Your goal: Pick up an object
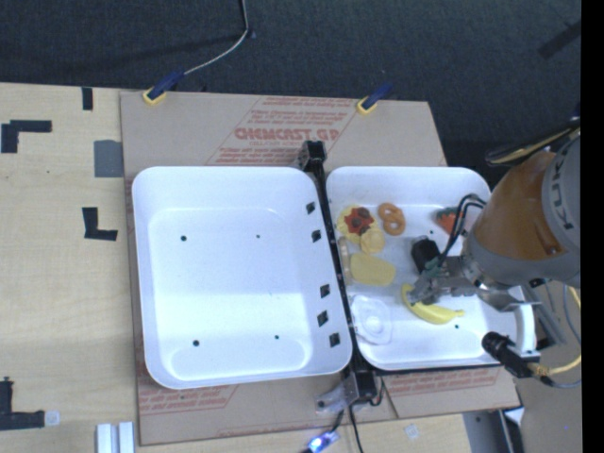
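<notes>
The gripper hangs low in the right bin, just above the banana near the bin's front; whether its fingers are spread or closed cannot be told from here. Behind it lie a pretzel, a yellow slab and a red-and-black piece (all toward the divider), and the left bin sits alongside.

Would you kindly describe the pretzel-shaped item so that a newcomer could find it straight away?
Look in the right-hand white bin, the one that the arm reaches into. Along its far side runs a short row of small items; the pretzel sits just right of the red and dark piece. It alone is an orange-brown twisted loop with holes through it.
</notes>
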{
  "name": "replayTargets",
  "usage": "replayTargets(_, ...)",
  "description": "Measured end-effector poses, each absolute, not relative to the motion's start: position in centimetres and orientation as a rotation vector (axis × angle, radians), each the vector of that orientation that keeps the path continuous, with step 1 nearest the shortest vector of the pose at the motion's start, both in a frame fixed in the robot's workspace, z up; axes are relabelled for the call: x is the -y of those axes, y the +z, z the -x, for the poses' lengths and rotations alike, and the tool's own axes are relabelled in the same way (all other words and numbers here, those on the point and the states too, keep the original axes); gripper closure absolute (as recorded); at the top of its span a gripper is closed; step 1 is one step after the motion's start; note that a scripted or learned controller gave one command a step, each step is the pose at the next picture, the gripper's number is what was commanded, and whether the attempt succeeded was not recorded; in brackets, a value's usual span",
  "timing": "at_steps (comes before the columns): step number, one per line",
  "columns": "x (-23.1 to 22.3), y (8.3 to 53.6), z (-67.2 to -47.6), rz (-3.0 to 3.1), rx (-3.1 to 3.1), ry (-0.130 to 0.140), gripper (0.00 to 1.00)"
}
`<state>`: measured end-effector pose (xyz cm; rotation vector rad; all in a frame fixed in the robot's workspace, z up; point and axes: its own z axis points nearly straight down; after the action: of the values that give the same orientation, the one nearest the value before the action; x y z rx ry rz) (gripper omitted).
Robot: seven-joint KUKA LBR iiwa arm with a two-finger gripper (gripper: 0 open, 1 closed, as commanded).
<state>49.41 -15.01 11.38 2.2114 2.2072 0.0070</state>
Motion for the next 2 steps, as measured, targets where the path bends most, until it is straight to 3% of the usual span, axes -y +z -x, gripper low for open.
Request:
replayTargets(1, 9.1, 8.3, -60.3, -2.208, -2.231, 0.007, 1.00)
replayTargets(2, 10.5, 29.9, -61.3, -2.208, -2.213, 0.015, 1.00)
